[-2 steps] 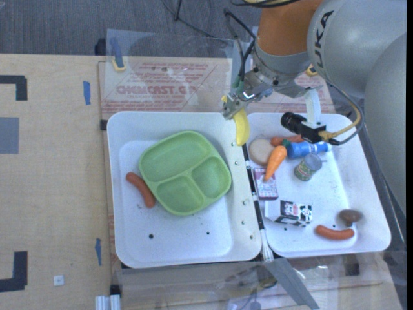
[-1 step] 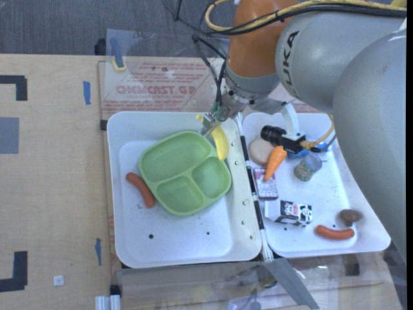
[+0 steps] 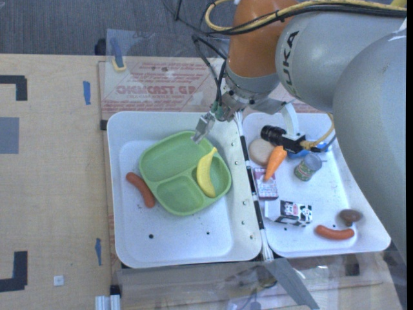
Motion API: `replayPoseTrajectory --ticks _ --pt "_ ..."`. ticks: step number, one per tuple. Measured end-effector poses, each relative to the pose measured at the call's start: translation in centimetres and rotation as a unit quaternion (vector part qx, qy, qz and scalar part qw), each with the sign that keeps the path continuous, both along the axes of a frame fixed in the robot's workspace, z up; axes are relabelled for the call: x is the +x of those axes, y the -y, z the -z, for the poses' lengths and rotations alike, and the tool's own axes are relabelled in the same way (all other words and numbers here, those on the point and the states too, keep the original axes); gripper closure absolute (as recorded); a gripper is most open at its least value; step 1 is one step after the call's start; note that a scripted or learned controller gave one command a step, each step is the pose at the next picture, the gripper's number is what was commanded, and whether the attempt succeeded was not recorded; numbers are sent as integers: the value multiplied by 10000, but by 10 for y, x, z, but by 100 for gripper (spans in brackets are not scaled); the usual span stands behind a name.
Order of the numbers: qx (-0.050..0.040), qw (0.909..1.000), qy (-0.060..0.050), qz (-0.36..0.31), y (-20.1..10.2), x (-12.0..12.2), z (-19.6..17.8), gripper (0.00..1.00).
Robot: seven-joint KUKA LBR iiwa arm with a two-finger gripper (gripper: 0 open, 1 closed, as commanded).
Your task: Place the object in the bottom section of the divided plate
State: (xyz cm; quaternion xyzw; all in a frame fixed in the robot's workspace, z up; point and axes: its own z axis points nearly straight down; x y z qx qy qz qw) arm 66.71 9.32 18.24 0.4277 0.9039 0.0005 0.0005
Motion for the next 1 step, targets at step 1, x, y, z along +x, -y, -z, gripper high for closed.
replayPoseTrajectory --ticks 1 --pt "5 10000 28 2 0 1 -12 100"
